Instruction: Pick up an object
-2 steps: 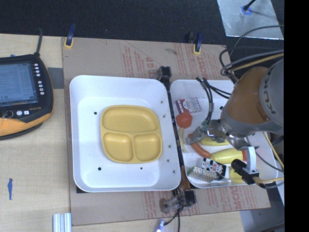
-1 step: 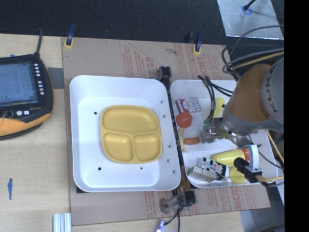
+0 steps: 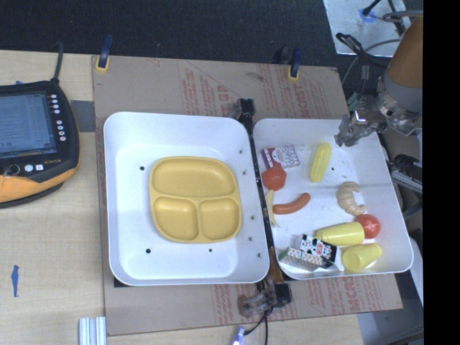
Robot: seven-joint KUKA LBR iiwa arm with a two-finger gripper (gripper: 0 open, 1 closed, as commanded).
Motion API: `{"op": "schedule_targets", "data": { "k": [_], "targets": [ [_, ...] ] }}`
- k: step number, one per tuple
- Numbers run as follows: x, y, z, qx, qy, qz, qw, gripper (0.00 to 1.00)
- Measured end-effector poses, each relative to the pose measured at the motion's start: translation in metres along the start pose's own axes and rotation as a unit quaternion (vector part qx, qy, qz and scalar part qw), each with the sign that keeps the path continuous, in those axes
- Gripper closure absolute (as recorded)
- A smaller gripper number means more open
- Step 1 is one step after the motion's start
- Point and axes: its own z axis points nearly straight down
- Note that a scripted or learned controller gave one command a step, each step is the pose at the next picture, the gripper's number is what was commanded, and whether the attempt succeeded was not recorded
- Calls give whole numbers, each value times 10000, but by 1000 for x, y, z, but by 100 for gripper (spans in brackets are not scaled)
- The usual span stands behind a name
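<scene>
Two shallow white bins sit side by side on a brown cardboard sheet (image 3: 215,85) on a wooden bench. The left bin (image 3: 122,192) holds a yellow three-compartment plate (image 3: 195,198) near its centre. The right bin (image 3: 392,192) holds the loose objects. Taking that bin as a clock face, a yellow corn cob (image 3: 320,162) stands nearly upright at about 12 o'clock, with a small red-and-white carton (image 3: 281,157) at 10 o'clock and a red tomato (image 3: 273,177) just below it. An orange-red sausage (image 3: 291,204) lies near 9 o'clock, slanting up to the right. A pale croissant (image 3: 351,198) sits just right of centre. At 4 to 5 o'clock a yellow bottle-shaped toy (image 3: 340,233) lies on its side with a small red ball (image 3: 369,226) touching its right end, and a second yellow piece (image 3: 361,257) lies below. A black-and-white patterned box (image 3: 314,253) rests at 6 o'clock. The gripper (image 3: 347,136) hangs over the bin's 1 o'clock corner, right of the corn cob and apart from it; it is too small and dark to tell how it is set. A black teach pendant (image 3: 32,139) with a lit screen lies at the bench's 9 o'clock edge.
</scene>
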Motion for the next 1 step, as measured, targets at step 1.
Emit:
{"op": "schedule_targets", "data": {
  "k": [1],
  "targets": [
    [1, 0, 1, 9, 3, -3, 10000, 0]
  ]
}}
